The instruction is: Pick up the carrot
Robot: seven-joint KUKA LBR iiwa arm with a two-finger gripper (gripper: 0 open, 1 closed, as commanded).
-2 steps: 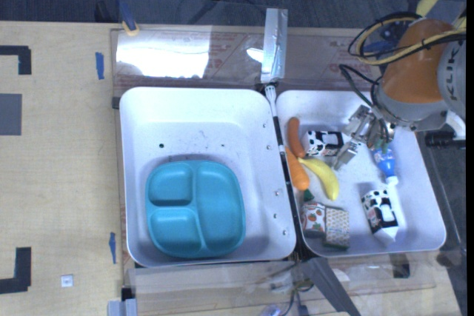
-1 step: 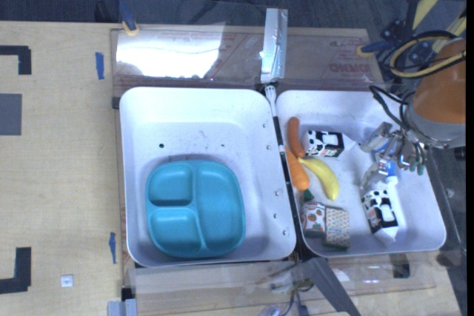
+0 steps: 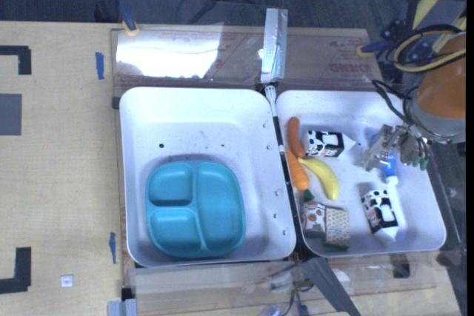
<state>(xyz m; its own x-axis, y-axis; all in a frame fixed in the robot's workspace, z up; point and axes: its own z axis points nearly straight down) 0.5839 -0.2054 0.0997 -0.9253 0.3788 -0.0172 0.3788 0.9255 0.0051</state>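
Two white bins side by side on the counter (image 3: 52, 159). In the left bin (image 3: 141, 122), near its front edge, a blue plate (image 3: 196, 205) with three parts. In the right bin (image 3: 348, 103), close along its left wall, the carrot (image 3: 297, 171), orange, with its green end toward the front edge. Just behind it, a red sausage (image 3: 294, 133). Touching the carrot on its right, a yellow banana (image 3: 324, 175). Near the front left corner, a small patterned box (image 3: 326, 223). Toward the back, a black and white carton (image 3: 324, 143). Toward the right edge, a cow-spotted bottle (image 3: 380, 211) with a blue cap. Above the bottle's cap, well apart from the carrot, the gripper (image 3: 391, 148); spread or closed, cannot tell.
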